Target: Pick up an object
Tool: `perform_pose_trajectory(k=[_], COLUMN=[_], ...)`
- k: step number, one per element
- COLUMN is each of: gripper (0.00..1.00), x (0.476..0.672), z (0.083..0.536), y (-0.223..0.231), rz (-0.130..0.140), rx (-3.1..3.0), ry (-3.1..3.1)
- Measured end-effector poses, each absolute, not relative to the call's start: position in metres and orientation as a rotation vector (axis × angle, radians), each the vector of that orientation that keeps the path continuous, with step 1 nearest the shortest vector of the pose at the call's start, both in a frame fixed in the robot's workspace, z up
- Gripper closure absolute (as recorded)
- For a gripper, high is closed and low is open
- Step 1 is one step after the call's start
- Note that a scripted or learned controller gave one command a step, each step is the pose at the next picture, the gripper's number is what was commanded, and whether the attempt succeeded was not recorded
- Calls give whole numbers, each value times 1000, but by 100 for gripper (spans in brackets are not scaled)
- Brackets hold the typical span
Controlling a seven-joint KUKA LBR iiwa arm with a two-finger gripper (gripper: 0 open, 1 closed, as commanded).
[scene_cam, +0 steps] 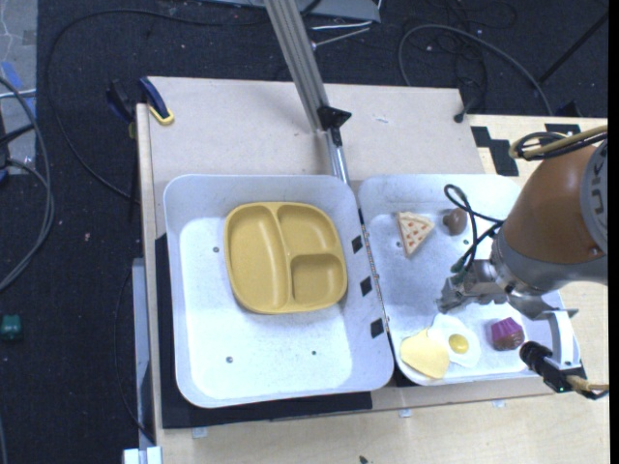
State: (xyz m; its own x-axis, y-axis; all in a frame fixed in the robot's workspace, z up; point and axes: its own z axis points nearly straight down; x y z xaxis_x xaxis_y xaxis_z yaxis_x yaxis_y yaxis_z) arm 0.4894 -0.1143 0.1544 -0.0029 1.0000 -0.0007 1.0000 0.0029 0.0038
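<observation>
Candidate objects all in right bin: fried egg and pale yellow piece at near edge, purple piece right of egg, pizza slice and brown ball at far side. Gripper low over bin middle, just beyond egg; jaw state cannot tell, nothing seen held. Step: approach, before grasp. Next: choose one target, probably egg, centre over it, descend, close. Left bin holds yellow divided tray.

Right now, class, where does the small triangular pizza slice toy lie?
The triangular pizza slice toy lies in the right white bin, near its far edge, just left of a small brown round object and up-left of the gripper.
</observation>
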Motion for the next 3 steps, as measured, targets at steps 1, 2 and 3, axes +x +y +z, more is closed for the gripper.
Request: perform_pose_trajectory(k=[1, 2, 3], gripper=[100, 100, 100], x=[493, 495, 505], z=[206, 239, 246], y=[-125, -125, -68], rz=[4, 3, 3], rx=[2215, 2215, 2211], ry=[2220, 2222, 2232])
